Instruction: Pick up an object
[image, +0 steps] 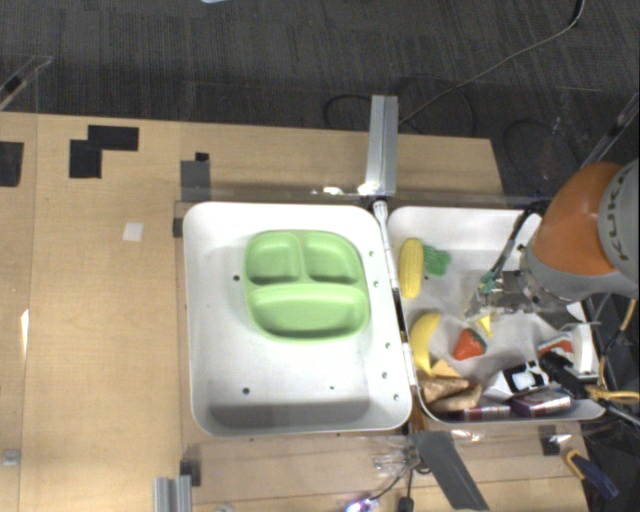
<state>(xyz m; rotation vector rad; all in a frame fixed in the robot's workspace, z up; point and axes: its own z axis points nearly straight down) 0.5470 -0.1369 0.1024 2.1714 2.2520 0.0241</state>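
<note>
Clutter along the near wall of the right bin (455, 214) is hard to sort out: a brown crumpled thing (445, 388), a dark tube-like item (500, 408) and a black-and-white piece (522, 378) overlap there, and their edges blur together. The pincer (492, 292) sits low over the middle of that bin, small and dark against the white floor; whether it is spread or pressed together cannot be told, and nothing can be made out held in it. The arm (585, 235) is cut off by the right edge, so just its grey wrist and orange band are visible, reaching in from the right and bending down toward the bin.

Counted, the table (90, 330) carries 2 white bins side by side. The left bin (215, 330) holds 1 green divided plate (305, 283) with 3 compartments, lying flat near its middle. The right bin holds 2 yellow items: 1 corn-like piece (411, 267) near the far left corner and 1 banana-like piece (424, 340) below it against the left wall. It also holds 1 small green leafy item (436, 261) just beside the corn-like piece, and 1 red-orange object (469, 345), just below the pincer and apart from it.
</note>
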